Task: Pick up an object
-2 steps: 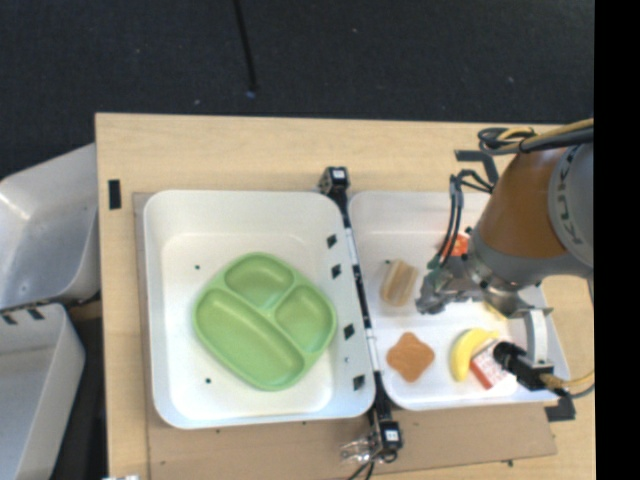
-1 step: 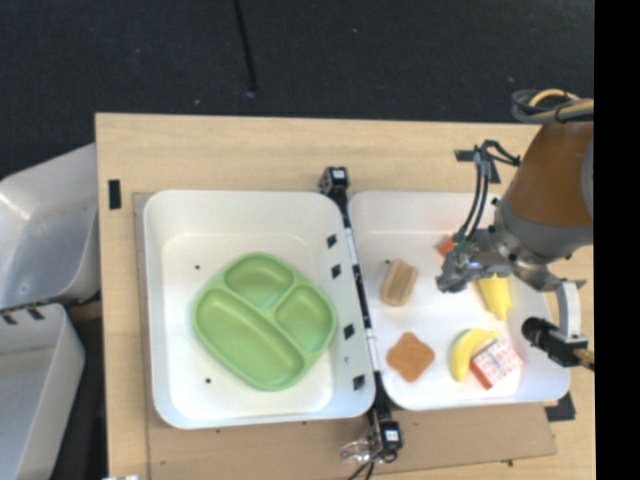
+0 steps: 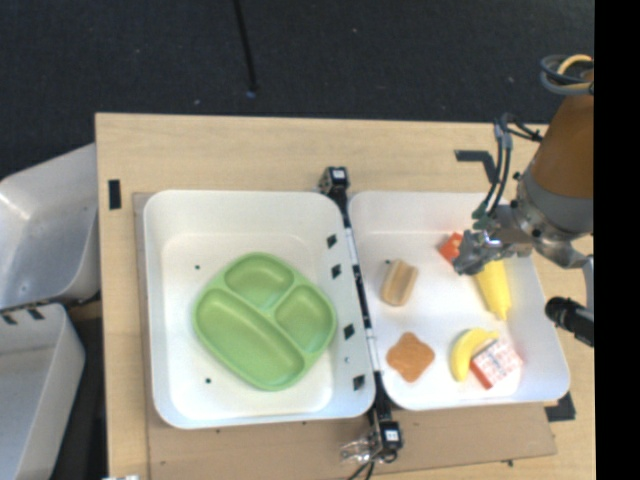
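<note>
I see the tool (image 3: 474, 255), grip state I cannot tell, touching the yellow piece (image 3: 494, 288) stretching toward 5 o'clock.

Dark, perhaps carpeted floor (image 3: 300, 38), light wooden bench (image 3: 250, 153), white furniture (image 3: 45, 228) beside

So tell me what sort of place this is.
Probably a robot lab's pick-and-place bench: two white bins side by side on a wooden board, toy food such as a banana, and a green divided plate below a fixed camera.
</note>
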Robot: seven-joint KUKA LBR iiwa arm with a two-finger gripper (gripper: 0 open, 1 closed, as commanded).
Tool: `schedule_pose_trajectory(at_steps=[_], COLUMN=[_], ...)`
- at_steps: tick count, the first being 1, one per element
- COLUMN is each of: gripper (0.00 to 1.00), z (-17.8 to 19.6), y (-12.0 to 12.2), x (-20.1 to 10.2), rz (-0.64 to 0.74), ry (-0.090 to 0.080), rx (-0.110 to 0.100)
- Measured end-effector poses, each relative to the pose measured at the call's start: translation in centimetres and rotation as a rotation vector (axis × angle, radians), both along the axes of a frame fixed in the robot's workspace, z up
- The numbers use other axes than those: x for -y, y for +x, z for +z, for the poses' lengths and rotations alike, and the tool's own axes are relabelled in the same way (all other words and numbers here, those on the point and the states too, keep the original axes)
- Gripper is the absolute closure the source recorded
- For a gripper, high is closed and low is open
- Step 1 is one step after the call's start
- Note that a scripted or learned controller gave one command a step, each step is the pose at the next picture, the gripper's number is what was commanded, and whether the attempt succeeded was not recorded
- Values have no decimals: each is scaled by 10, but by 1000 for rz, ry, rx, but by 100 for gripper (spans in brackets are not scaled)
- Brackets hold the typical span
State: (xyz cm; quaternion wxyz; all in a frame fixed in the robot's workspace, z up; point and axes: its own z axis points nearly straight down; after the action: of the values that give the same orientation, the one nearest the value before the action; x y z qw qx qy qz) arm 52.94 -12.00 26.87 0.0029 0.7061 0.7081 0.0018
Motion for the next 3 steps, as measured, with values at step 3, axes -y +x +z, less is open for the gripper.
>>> schedule_pose_trajectory(at_steps=[3], gripper=[100], z=[-9], y=[19], x=[-151], rz=[4], ry=[3], rx=[-6])
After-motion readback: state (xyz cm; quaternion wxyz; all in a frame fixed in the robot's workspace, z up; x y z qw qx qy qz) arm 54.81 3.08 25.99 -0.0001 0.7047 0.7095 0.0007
